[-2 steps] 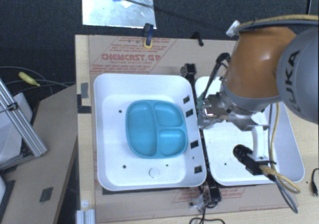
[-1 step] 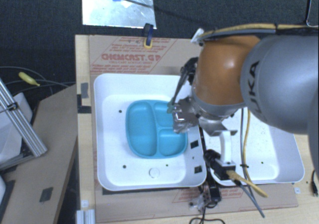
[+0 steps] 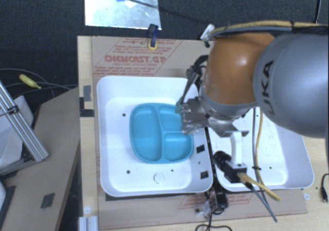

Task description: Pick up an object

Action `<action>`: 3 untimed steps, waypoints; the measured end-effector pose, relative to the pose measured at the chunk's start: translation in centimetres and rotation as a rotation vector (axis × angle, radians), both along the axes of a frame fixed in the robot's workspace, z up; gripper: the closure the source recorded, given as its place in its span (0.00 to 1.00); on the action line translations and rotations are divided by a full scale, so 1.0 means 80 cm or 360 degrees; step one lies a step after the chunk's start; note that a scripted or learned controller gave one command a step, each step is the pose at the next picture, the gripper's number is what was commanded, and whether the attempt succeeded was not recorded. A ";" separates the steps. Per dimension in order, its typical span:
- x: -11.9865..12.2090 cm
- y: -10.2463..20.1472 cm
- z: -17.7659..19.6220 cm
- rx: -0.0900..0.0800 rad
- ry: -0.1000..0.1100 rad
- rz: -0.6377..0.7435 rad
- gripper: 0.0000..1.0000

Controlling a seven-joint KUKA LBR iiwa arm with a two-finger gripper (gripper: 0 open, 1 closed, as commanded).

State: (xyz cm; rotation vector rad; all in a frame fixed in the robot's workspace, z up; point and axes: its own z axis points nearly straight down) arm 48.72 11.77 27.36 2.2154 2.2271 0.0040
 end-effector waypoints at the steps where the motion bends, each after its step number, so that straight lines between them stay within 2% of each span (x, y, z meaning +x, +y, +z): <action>1: 0.036 0.055 0.193 0.0011 -0.0030 0.0006 1.00; 2: -0.002 0.051 0.155 -0.0002 0.0005 -0.0001 1.00; 3: 0.000 0.003 0.338 0.0007 -0.0028 -0.0011 1.00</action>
